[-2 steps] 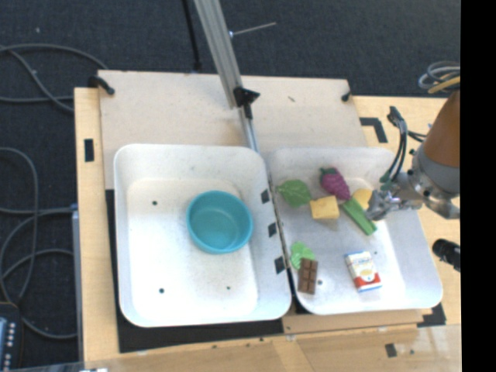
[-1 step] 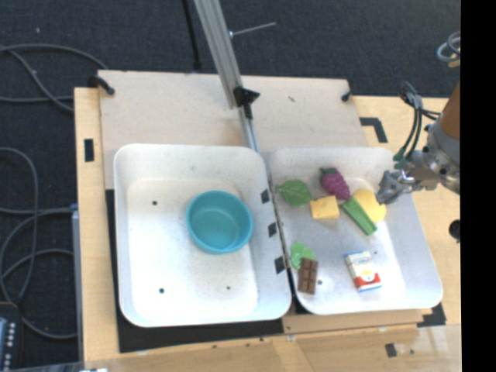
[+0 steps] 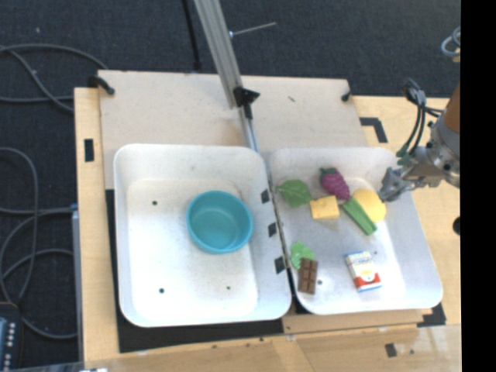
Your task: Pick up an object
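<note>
The right bin point(image 3: 411, 277) holds a purple grape bunch point(image 3: 334, 182), a green leaf point(image 3: 294, 191), a yellow cheese block point(image 3: 325, 208), a yellow and green corn cob point(image 3: 364, 208), a brown chocolate bar point(image 3: 308, 274) with a small green piece point(image 3: 301, 253) beside it, and a small red and white carton point(image 3: 363, 270). My gripper point(image 3: 390, 187) hangs at the right bin's upper right, just right of the corn cob. Nothing shows between its fingers.
A teal bowl point(image 3: 220, 221) sits in the left bin point(image 3: 147, 285). A slanted metal pole point(image 3: 221, 45) rises from behind the bins. Cables lie on the dark floor at the left.
</note>
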Robot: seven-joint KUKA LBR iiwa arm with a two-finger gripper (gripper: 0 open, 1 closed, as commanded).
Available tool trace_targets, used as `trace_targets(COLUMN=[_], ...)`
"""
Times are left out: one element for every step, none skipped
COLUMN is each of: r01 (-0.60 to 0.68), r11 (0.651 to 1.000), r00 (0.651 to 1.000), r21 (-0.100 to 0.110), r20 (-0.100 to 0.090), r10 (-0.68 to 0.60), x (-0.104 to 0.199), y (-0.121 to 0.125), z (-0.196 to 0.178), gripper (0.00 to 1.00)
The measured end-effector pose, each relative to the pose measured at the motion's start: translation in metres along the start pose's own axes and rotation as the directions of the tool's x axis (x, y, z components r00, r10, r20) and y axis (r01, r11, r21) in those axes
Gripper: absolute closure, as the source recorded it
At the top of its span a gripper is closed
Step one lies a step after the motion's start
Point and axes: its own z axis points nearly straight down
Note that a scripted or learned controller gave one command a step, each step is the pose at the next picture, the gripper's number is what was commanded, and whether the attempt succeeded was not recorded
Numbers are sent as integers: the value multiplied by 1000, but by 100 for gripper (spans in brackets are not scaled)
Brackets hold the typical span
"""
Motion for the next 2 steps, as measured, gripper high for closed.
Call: trace_targets(r01=[0,2], r11=[1000,1000], r00=[1000,1000], r21=[4,1], r20=[1,-1], r10=[0,-2], x=[47,99], y=[13,22], z=[17,11], gripper=[100,100])
